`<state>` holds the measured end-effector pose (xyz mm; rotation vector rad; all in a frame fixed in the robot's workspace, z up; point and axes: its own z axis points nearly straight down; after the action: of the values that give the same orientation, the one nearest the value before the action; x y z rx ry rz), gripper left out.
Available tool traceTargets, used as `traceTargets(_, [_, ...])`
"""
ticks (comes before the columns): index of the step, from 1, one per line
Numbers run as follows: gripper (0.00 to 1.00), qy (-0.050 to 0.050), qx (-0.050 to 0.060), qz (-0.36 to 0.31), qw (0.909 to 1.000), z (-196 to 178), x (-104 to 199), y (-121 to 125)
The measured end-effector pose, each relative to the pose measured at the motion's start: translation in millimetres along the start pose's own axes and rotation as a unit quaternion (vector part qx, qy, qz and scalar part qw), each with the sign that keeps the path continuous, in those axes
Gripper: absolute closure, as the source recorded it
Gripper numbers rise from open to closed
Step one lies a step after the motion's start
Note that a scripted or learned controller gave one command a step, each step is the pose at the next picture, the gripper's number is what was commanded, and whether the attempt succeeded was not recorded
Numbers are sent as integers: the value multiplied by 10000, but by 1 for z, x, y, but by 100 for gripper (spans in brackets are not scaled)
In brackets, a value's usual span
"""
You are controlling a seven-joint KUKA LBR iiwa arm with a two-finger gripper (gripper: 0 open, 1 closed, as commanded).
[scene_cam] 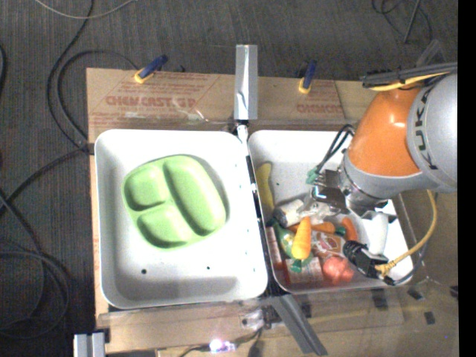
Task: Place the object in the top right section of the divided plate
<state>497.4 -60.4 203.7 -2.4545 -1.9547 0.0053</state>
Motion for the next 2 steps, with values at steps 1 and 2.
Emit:
traceTargets(1, [100, -4, -3, 37, 10000, 21, 52, -21])
traceTargets(2, [100, -7, 0, -360, 9994, 22, 126, -33])
